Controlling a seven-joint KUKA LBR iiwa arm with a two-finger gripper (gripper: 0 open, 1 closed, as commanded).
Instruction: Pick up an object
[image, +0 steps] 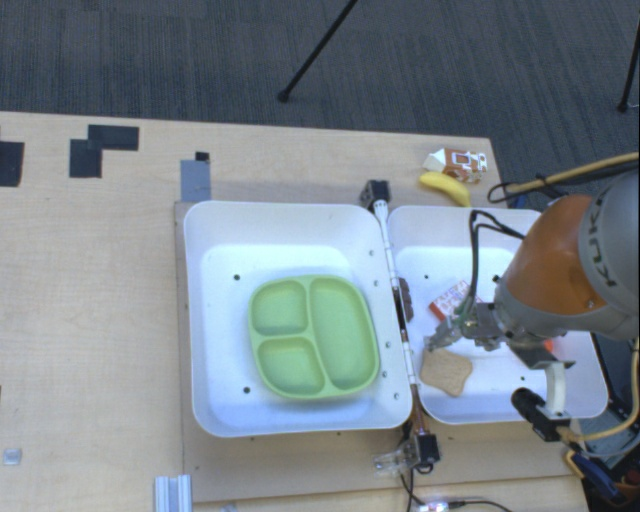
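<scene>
Desk (90, 330) bearing two white bins. Left bin (215, 300): a green three-part plate (313, 338) lies at its middle. Right bin (440, 262): the arm (565, 265), letters "KU" legible on its grey shell, reaches in from the right. Gripper (452, 330) low over a tan bread slice (446, 373) and a red-and-white packet (449, 298); whether it is spread cannot be told. Beyond the bins: a banana (444, 186) and a small carton (458, 160), print unreadable.

bins (290, 225): 2 | green tray (314, 337): 1 | bread slice (446, 373): 1 | red packet (450, 297): 1, perhaps | banana (444, 186): 1
</scene>
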